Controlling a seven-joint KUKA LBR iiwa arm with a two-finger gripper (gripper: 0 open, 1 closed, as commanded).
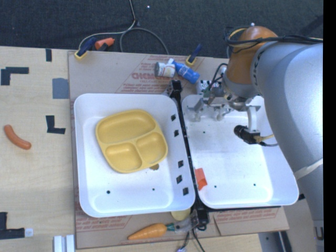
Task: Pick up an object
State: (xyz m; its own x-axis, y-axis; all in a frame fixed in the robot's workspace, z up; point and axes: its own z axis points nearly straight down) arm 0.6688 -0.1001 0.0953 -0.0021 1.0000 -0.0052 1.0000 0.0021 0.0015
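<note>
Two shallow white bins sit side by side on a bench. The left bin (86, 193) holds a yellow divided plate (131, 139), lying flat toward its 12 o'clock side, with a small dark object (154, 167), too small to identify, tucked at the plate's 5 o'clock edge. The grey arm (286, 83) reaches over the right bin (236, 185). Its gripper (207, 108) hangs low at that bin's 11 o'clock corner; I cannot tell how wide it stands or whether it grips anything.

A small brown object (154, 167) hides partly beneath the yellow tray (131, 139).
</note>
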